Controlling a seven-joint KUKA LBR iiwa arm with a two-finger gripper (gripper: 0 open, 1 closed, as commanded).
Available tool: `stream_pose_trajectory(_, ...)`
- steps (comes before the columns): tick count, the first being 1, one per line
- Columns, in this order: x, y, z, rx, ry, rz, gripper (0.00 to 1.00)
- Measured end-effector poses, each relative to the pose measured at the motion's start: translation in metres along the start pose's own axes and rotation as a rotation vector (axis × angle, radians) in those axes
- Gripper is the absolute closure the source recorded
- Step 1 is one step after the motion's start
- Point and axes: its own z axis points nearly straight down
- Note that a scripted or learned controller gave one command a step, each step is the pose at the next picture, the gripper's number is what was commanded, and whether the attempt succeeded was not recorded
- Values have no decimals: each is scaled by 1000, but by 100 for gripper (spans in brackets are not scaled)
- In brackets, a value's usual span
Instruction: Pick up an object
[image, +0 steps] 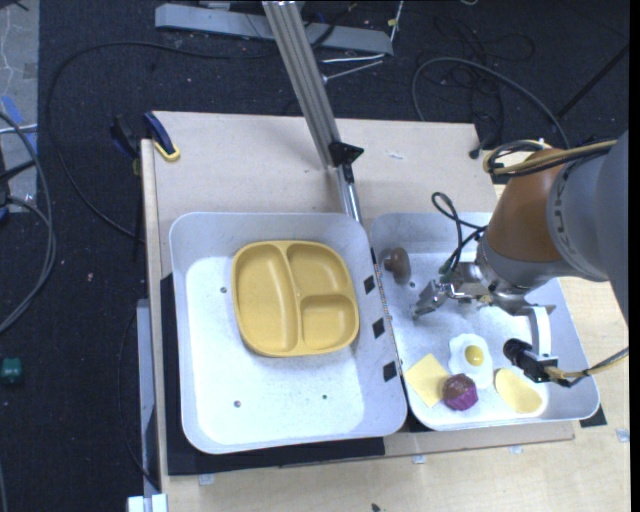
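Note:
My gripper (432, 300) hangs low over the middle of the right bin (412, 236), pointing left, with the grey arm and its orange band behind it to the right. A small brown lump (398, 262) lies just up and left of it, apart from it. Below the gripper lie a fried egg (471, 354), a yellow cheese slice (427, 379), a purple round piece (460, 392) and a pale yellow piece (519, 391). I see nothing in the gripper's grasp.
The left bin (280, 395) holds a yellow divided plate (296, 297). A metal pole (310, 85) slants down to the bins' shared edge. Black cables trail off the wrist over the right bin.

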Motion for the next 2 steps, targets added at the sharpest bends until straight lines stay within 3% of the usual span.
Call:
stream_pose_trajectory(1,-1,1,-12,-4,-2,1,100)
stream_pose_trajectory(2,-2,12,-70,-5,0,-3,100)
